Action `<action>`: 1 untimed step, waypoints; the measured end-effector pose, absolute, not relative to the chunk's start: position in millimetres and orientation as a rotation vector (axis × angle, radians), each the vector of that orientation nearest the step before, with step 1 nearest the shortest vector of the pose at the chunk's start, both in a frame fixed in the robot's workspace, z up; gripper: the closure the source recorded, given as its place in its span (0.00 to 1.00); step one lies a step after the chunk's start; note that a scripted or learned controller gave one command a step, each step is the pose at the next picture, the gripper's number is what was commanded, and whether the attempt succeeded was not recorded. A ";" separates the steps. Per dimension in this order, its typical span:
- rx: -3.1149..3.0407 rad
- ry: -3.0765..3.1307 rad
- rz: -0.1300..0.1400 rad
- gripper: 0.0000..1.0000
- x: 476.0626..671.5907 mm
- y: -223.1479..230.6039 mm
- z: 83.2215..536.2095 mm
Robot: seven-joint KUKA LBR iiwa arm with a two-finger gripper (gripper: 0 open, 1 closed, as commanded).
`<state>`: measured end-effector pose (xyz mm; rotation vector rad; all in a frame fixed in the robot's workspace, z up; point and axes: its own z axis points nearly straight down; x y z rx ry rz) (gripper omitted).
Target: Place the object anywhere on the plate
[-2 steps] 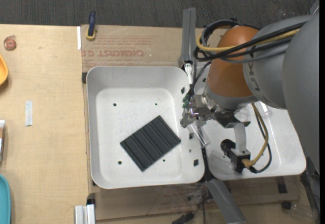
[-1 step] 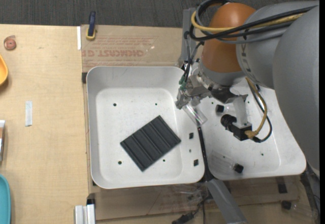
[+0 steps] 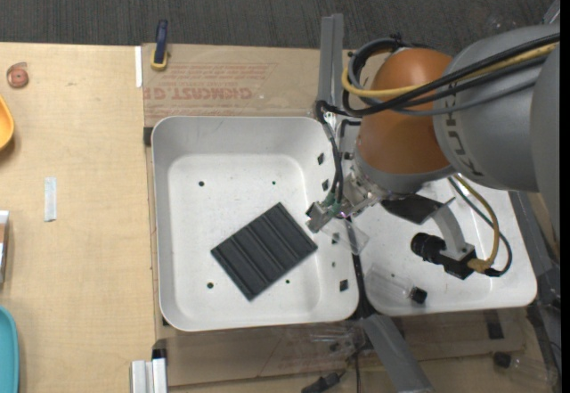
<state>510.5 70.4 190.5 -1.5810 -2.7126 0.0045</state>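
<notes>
Plate [image 3: 264, 250], a dark ribbed slab, lies flat and askew in the left bin [image 3: 169, 204], toward 5 o'clock from that bin's middle, on my feed from above the bench.

At the far left of the wooden bench [image 3: 80, 275] I see an orange rim [image 3: 4, 126] at 9 o'clock of the picture, a small round reddish disc [image 3: 17, 75] above it, a white strip [image 3: 50, 200] below, and a teal edge [image 3: 5, 351] at 7 o'clock. A blue clamp [image 3: 160, 42] sits at 12 o'clock from the left bin, at the corner of a cardboard sheet [image 3: 232, 84].

The gripper [image 3: 331, 215] hangs at 2 o'clock from the plate, just beside its upper right corner, over the left bin's right wall. I cannot tell how its grip stands, nor whether anything is in it.

The arm [image 3: 499, 106], grey with its orange band [image 3: 405, 110] and yellow cables, covers much of the right bin [image 3: 499, 289]. A small dark bit [image 3: 416, 295] rests on that bin's floor at 7 o'clock, well apart from the plate.
</notes>
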 end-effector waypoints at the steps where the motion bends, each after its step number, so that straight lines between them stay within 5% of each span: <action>1: -1.581 -2.713 0.004 0.00 510.5 70.3 190.6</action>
